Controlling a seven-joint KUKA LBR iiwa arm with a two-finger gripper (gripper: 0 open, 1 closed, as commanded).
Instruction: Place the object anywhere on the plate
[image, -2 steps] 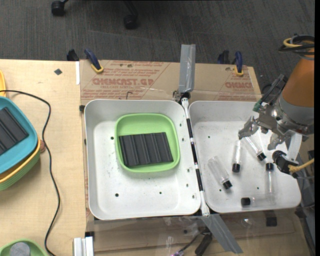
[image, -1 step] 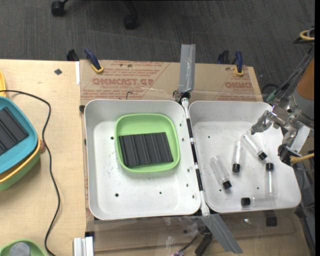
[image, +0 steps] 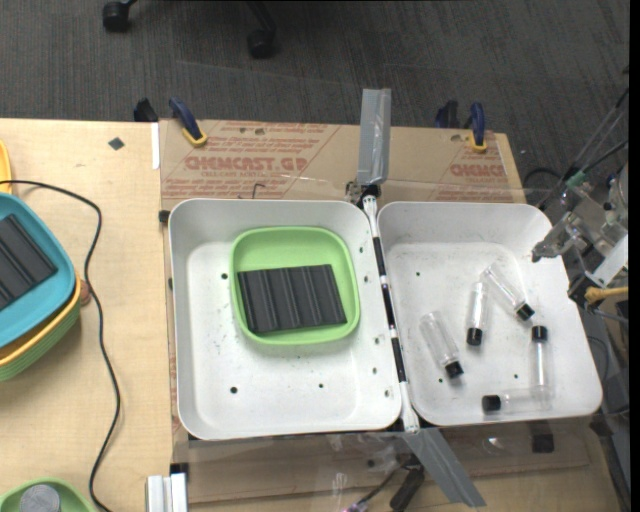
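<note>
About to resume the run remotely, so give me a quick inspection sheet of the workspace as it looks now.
Surface: two white bins, left bin and right bin, on a cardboard sheet.
Job's things: green plate in the left bin with a dark ribbed pad on it; five clear vials with black caps scattered in the right bin.
Clutter: stacked teal and green plates at left.
End effector: end effector over the right bin's far right rim, carrying nothing seen.
Cables: black cable across the bench.
Surroundings: blue clamps holding the cardboard.
</note>
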